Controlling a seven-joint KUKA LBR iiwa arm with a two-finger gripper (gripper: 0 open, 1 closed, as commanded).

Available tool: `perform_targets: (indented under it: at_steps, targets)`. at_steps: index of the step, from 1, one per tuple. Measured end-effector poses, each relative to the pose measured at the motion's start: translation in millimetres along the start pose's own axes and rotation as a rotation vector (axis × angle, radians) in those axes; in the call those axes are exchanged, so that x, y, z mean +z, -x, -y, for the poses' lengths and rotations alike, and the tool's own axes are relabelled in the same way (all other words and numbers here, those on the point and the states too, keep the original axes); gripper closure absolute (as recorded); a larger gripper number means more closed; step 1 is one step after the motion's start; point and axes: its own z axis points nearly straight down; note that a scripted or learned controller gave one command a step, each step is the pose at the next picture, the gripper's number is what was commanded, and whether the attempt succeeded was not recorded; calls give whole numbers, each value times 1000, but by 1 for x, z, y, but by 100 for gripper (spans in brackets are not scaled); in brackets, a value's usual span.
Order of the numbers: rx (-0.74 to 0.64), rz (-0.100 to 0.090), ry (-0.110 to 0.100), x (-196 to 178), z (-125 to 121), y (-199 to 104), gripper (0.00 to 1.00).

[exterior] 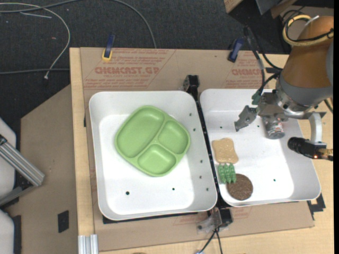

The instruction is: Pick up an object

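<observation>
Evidently this is the approach step: the gripper (258,121) hangs above the right bin (296,165), jaws spread and pinching nothing. Candidate objects lie along that bin's left side, a tan piece (225,150), a green piece (226,173) and a brown disc (240,187); next it must shift over one and descend

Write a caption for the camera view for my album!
Robot tool hovers over the right bin near toy foods; green divided plate sits in the left bin.

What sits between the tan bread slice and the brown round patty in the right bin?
In the camera view, a small green ridged piece lies between the bread slice and the brown patty, touching or nearly touching both.
</observation>
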Motion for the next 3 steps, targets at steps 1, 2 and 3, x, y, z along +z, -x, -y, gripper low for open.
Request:
perform_targets:
  at_steps: [1,2,3]
  targets:
    - [-3,2,14,-7,-3,0,0]
    - [-1,1,8,54,-5,5,0]
    - [-1,0,7,118,-3,5,0]
